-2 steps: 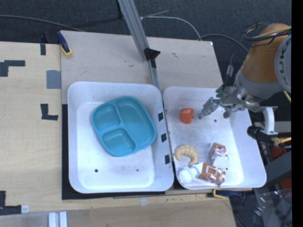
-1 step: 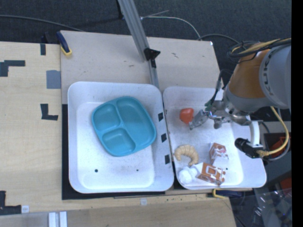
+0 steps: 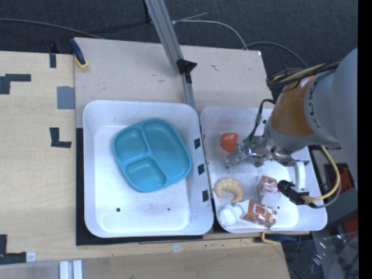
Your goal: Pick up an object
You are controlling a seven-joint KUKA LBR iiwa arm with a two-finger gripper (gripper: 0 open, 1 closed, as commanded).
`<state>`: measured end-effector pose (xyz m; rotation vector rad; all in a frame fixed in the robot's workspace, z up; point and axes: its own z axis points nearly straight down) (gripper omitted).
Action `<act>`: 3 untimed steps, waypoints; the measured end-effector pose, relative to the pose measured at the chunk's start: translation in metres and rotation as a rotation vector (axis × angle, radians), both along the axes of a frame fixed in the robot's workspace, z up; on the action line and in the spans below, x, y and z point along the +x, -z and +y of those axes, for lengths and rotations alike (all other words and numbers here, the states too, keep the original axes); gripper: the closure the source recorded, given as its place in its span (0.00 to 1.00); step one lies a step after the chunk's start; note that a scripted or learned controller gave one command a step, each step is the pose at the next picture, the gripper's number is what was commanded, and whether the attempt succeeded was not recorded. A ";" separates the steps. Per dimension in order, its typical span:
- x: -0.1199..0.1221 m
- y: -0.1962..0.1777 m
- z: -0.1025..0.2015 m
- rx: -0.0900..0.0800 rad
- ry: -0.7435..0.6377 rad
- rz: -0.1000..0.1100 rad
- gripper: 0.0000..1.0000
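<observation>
My gripper (image 3: 239, 155) hangs low over the right bin (image 3: 308, 217), coming in from the right under the orange-banded wrist. A small red rounded object (image 3: 229, 140) lies just up and left of it, very close to the tip. Below the gripper rests a tan croissant (image 3: 230, 188), with a small white lump (image 3: 230, 215) in front of it. Two orange-and-white cartons (image 3: 267, 189) (image 3: 260, 213) lie at the bin's near right. Nothing shows held in the gripper.
The left bin (image 3: 99, 214) holds a blue divided plate (image 3: 152, 154). A slanted grey metal bar (image 3: 167, 34) runs from the top down to the gap between the bins. Black cables loop at the arm's right side.
</observation>
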<state>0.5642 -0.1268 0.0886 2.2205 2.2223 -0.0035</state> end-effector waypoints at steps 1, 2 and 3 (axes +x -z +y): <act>0.000 -0.011 0.001 0.002 -0.002 0.002 1.00; -0.001 -0.055 0.008 0.002 -0.001 -0.004 1.00; -0.005 -0.099 0.006 0.001 0.000 -0.004 1.00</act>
